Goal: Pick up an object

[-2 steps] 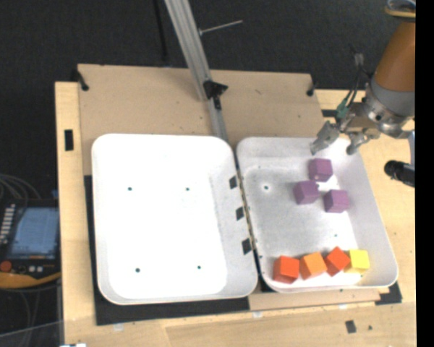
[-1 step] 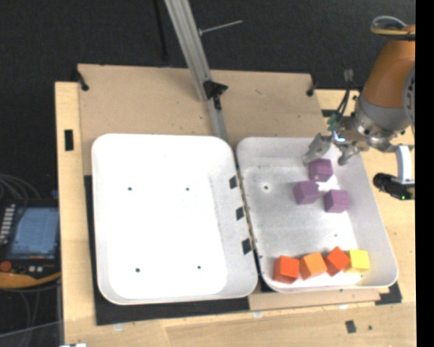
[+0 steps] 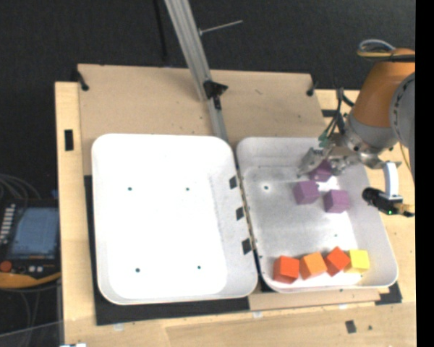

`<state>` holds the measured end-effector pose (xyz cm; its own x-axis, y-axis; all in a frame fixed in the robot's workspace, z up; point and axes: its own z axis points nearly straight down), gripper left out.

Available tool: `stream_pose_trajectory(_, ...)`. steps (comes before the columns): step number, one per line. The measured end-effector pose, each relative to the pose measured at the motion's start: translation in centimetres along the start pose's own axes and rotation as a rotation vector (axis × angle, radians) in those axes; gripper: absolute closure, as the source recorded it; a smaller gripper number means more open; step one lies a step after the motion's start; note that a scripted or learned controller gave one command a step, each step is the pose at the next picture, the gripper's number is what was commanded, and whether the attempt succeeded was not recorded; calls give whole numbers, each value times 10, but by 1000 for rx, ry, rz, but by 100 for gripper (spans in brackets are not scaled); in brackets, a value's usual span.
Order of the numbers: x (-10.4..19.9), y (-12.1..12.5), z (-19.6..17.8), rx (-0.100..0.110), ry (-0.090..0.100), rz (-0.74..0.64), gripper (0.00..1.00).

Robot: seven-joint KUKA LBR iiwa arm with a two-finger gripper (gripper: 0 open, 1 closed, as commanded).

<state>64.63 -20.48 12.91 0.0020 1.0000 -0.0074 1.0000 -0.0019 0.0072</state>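
Observation:
The right bin (image 3: pixel 289 226) holds several small blocks. Three purple cubes lie in its far half: one (image 3: pixel 306 191) near the middle, one (image 3: pixel 336 200) to its right, and one (image 3: pixel 323 173) partly hidden under my gripper (image 3: pixel 320 162). The gripper hangs low over that far purple cube, at the end of the grey arm with the orange band (image 3: pixel 382 85) reaching in from the right. Along the bin's near wall sit a red-orange block (image 3: pixel 286 268), an orange block (image 3: pixel 313 264), a red block (image 3: pixel 338 260) and a yellow block (image 3: pixel 359 259) in a row.
The left bin (image 3: pixel 159 215) lies beside the right one, joined by black clips (image 3: pixel 240 212). A slanted metal pole (image 3: pixel 195 49) rises behind the bins. A black fitting (image 3: pixel 382 197) juts over the right bin's right edge.

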Motion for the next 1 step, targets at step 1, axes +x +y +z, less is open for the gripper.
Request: stream_pose_trajectory(1,-1,2,-16,-8,0,1,100)
